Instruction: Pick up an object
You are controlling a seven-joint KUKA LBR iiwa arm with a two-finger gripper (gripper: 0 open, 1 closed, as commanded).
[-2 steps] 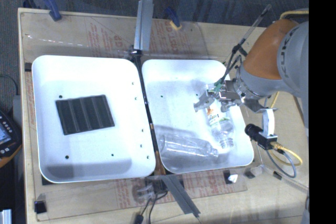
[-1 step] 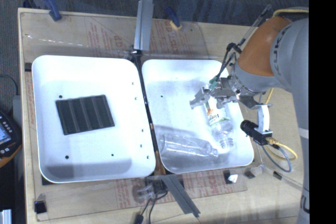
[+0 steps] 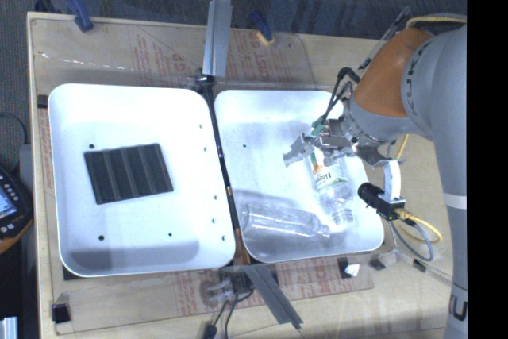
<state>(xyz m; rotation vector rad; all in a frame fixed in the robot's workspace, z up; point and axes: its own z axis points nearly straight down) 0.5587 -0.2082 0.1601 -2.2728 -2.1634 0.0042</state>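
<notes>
My gripper (image 3: 319, 152) hangs in the right bin (image 3: 262, 123), toward its right side, with the fingers open. Just below it lies a small clear plastic bottle (image 3: 332, 188) with a white and orange label; its upper end sits under the gripper, and nothing is clamped between the fingers. A second, larger clear bottle (image 3: 282, 221) lies on its side along the bin's near wall. In the left bin (image 3: 71, 115) a dark ribbed rectangular pad (image 3: 128, 172) lies flat.
The grey arm with its orange band (image 3: 389, 87) reaches in over the right bin's right rim. A black connector and yellow cable (image 3: 397, 212) sit beside that rim. A metal divider bar (image 3: 216, 32) stands at the back between the bins.
</notes>
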